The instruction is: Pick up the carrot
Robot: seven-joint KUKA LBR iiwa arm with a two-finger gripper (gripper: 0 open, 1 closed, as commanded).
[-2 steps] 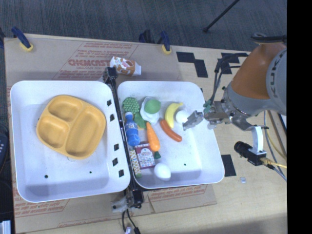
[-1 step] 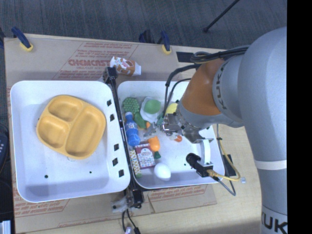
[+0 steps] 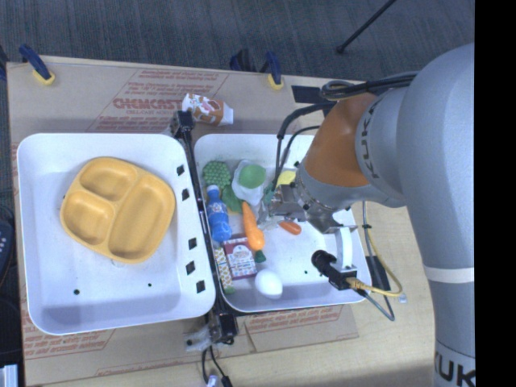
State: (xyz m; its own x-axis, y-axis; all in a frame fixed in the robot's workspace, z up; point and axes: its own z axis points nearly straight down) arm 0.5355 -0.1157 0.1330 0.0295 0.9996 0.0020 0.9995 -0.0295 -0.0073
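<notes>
The gripper [image 3: 278,206] hovers just right of the carrot [image 3: 253,228] — finger state I cannot tell — so centre over it before descending.

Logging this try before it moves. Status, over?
Gripper low in right bin, finger state unclear. Carrot lies just left of it, not held. Blue bottle and red carton crowd carrot.

A yellow divided plate [image 3: 118,209] lies in the left bin [image 3: 32,240].
</notes>
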